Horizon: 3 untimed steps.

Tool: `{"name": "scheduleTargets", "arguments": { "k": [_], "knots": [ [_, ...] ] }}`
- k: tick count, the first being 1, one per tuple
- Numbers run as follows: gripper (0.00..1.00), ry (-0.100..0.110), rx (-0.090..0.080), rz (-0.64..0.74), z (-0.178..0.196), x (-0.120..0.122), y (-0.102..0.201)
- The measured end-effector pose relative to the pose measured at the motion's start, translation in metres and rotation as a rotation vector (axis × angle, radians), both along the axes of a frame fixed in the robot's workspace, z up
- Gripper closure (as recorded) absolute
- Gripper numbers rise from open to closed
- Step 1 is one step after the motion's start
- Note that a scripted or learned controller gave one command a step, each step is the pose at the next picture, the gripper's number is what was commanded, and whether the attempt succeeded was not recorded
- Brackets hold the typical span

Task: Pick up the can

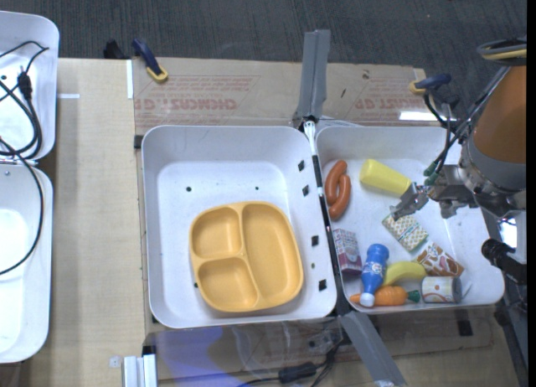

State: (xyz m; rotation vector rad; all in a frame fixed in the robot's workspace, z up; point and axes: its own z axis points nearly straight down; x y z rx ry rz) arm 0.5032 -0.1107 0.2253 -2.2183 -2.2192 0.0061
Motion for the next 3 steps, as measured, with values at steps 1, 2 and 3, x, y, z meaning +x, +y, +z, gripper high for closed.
{"name": "scheduleTargets", "arguments": {
  "k": [1,2,3],
  "knots": [
    [0.00,0.001,0.000,0.002,-0.036,-0.026,0.041],
    [0.00,0.000,-0.003,-0.339,-0.036,-0.014,0.096],
    [0.00,0.000,-0.004,-0.461,-0.017,0.005,-0.020]
  ]
}}
